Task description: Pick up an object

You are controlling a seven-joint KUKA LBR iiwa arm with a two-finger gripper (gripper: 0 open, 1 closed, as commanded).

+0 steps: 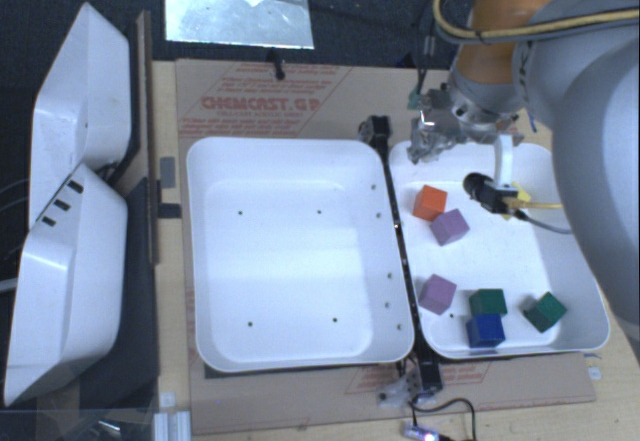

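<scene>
**Six blocks in the right bin, none yet in the grip**

Six small blocks lie in the right bin [575,334], all candidates for the pick: an orange cube [431,201], a lilac cube [450,226] just beside it, a second lilac cube [437,294] nearer the front, then a dark green cube [488,302] touching a blue cube [485,330], and a green cube [545,311] off to their right. The left bin [290,159] sits alongside.

The gripper [430,141] hangs over the back corner of the right bin, apart from every block; nothing shows between its tips, and whether they are spread or closed I cannot tell.

My judgement: the orange cube is nearest, but the lilac one crowds it, so the fingers should straddle its free faces. The green cube on its own looks the easier target. Come down straight, centred, then close.

Readable writing: red print on the cardboard sheet [262,94] under the bins, apparently "CHEMCAST GP"; the smaller print is illegible.
</scene>
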